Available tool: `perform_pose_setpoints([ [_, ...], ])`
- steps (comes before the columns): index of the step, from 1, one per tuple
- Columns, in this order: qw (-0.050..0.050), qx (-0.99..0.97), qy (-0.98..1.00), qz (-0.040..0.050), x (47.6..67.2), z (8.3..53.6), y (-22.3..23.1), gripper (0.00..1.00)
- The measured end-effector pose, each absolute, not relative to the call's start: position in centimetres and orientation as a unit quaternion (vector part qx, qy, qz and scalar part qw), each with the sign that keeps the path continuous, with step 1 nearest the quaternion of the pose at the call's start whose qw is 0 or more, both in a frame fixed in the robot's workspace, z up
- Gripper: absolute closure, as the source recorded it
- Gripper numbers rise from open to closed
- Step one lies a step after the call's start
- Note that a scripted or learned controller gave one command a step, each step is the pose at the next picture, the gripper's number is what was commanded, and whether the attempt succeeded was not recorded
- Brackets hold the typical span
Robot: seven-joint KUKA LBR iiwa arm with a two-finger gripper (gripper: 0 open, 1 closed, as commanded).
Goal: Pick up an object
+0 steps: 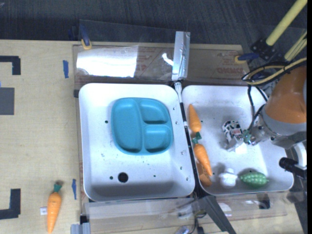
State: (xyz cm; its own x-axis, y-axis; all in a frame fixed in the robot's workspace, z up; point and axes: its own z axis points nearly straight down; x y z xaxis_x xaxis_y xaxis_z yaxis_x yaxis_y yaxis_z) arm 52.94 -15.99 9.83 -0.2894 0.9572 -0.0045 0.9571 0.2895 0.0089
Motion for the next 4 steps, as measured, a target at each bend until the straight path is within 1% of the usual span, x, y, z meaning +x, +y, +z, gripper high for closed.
perform_pose_setpoints([
  [1, 0.003, 0.672, 0.74, 0.002, 57.6, 18.4, -14.3, 1.0],
  [2, 0.001, 0.683, 0.731, 0.0033, 63.0, 22.8, -1.5, 1.0],
  [3, -0.001, 0.638, 0.77, 0.0002, 53.7, 24.3, 0.3, 1.0],
  [4, 0.0, 0.62, 0.784, -0.0015, 59.8, 21.3, -5.3, 1.0],
])
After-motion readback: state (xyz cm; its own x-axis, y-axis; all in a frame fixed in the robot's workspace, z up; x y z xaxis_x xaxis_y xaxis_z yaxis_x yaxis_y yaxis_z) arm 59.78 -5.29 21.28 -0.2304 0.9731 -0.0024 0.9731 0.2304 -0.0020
